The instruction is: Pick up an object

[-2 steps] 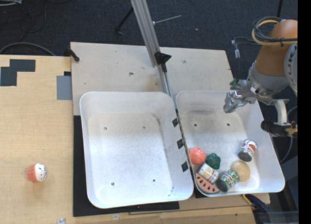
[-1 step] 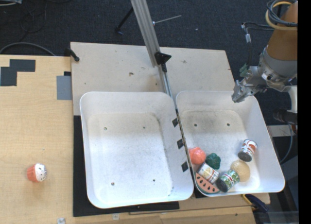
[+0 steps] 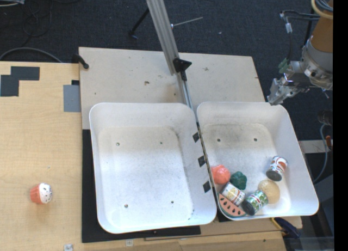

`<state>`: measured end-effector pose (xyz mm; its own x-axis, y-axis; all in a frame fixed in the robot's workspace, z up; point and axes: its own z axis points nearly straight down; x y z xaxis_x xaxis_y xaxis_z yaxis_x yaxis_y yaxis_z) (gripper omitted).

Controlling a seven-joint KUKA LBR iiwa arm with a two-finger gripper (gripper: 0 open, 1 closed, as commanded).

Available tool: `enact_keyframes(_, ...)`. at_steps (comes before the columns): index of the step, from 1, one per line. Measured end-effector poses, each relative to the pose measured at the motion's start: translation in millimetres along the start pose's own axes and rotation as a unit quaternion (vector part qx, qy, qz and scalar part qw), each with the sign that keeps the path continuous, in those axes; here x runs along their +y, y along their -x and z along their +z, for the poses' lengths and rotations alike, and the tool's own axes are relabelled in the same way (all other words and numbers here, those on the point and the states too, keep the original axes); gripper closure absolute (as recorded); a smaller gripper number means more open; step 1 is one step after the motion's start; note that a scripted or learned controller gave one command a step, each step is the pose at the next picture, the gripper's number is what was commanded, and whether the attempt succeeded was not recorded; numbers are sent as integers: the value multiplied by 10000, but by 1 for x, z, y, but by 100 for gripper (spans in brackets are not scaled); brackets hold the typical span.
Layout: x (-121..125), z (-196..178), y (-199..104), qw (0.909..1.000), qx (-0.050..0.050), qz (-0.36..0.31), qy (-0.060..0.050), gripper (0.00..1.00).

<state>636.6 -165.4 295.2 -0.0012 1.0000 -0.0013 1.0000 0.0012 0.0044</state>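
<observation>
The right bin (image 3: 283, 116) holds a cluster of small things in its near corner: an orange ball (image 3: 220, 174), a dark green lump (image 3: 238, 179), a small can with a yellow label (image 3: 233, 194), a green-labelled can (image 3: 254, 202), a tan egg-shaped piece (image 3: 269, 191), a red-and-white can (image 3: 277, 168) and a watermelon slice (image 3: 229, 207). My gripper (image 3: 276, 93) hangs beyond the far right corner of that bin, above its rim, well away from the objects. Nothing shows between its fingers.
The left bin (image 3: 109, 135) sits beside the right one, with black clips along the shared wall. A slanted aluminium rail (image 3: 166, 32) rises behind the bins. A small orange-and-white toy (image 3: 41, 193) lies on the wooden table at the left.
</observation>
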Motion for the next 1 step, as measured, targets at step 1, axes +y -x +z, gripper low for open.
enact_keyframes(1,-14,21,-49,10000,19,-12,-45,100)
